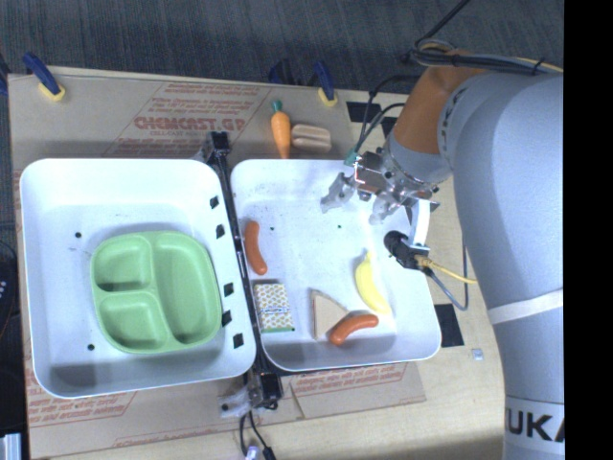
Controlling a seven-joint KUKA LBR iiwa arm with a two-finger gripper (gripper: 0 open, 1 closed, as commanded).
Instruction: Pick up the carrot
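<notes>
— Where is your pincer?

— My pincer [352, 192] hangs over the back of the right bin [287, 185], nothing between its fingers; whether they are apart or together I cannot tell.

— And the carrot?

— The carrot [280, 130] lies outside the bins on the cardboard [172, 123], behind the right bin's rear rim, beside a small bun [310, 139].
</notes>
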